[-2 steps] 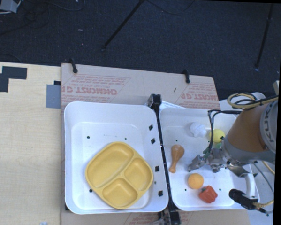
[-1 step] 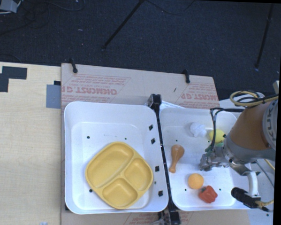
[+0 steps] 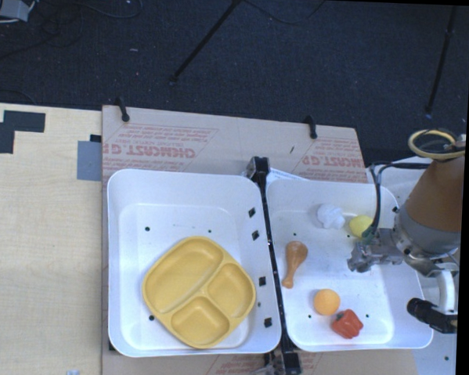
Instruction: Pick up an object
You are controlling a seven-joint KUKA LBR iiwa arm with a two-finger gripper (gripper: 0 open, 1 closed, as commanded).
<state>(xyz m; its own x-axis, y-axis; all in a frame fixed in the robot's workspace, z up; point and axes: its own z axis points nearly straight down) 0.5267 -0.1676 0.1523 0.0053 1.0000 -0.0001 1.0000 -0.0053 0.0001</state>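
The right bin (image 3: 384, 324) holds several small things. A tan drumstick-shaped toy (image 3: 293, 262) lies near its left wall, and a white crumpled item (image 3: 329, 216) sits at the back. Beside that is a yellow fruit (image 3: 360, 225). An orange ball (image 3: 326, 302) and a red pepper-like toy (image 3: 347, 323) lie at the front. My gripper (image 3: 362, 257) hangs low over the bin's right half, just in front of the yellow fruit and to the right of the drumstick toy. I see nothing in its grasp.
The left bin (image 3: 131, 216) holds a yellow divided plate (image 3: 199, 291). A black divider (image 3: 267, 251) runs between the bins. The grey arm with its orange band (image 3: 438, 197) comes in over the right bin's right rim. Cardboard (image 3: 221, 147) lies behind the bins.
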